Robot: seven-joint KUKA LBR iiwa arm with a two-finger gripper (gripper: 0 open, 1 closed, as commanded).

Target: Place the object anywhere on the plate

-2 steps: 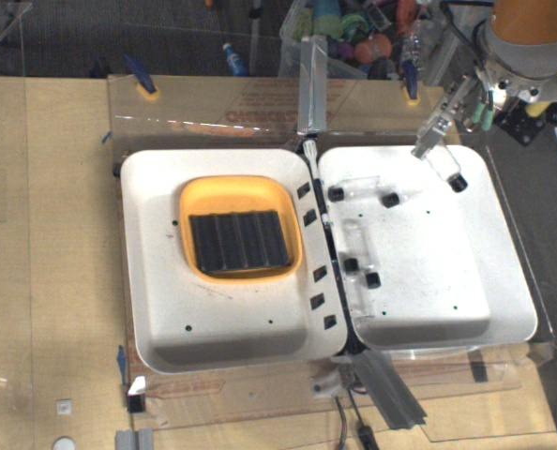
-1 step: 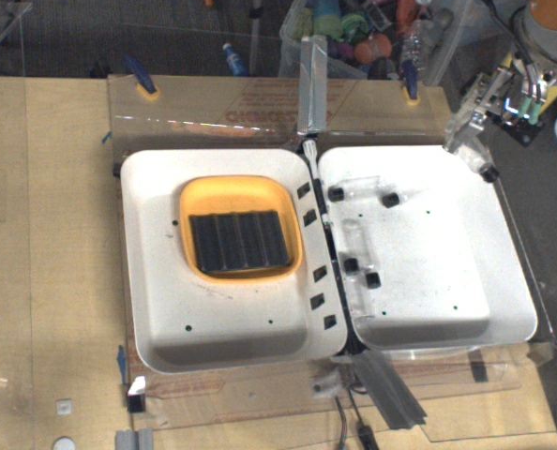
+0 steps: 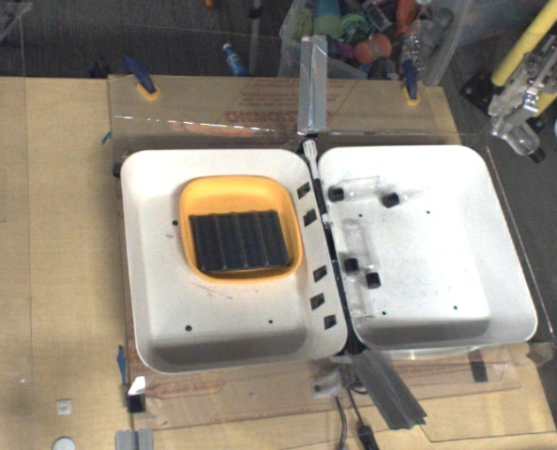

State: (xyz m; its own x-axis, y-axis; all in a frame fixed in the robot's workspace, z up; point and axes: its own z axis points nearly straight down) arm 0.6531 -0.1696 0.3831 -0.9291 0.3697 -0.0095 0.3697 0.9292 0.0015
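Brown board is covering the bench (image 3: 44,251), and two shallow white bins are sitting side by side on it, with a dark carpeted floor running behind. Toward the left, the left bin (image 3: 152,307) is holding an orange plate (image 3: 196,200) near its middle. The task's thing, a dark ribbed block (image 3: 239,242), is lying flat on that plate, filling most of the plate's floor and sitting well inside the rim. Behind this bin, a small clamp (image 3: 145,82) is gripping the back edge of a clear sheet.

At the centre, a grey metal post (image 3: 311,87) is standing up at the seam between the bins, and a row of small black tabs (image 3: 316,247) is running down that seam. Beyond the post, a clear tub of colourful toys (image 3: 382,12) is resting on the floor.

Further right, the right bin (image 3: 447,251) is carrying a few small black pieces (image 3: 389,199) with what look like clear parts, gathered near its left side. At the far upper right, the claw (image 3: 518,111) is hanging off the bench, beyond the right bin's back corner and well apart from the plate; whether it is open or closed cannot be told, and nothing is showing in its grasp.
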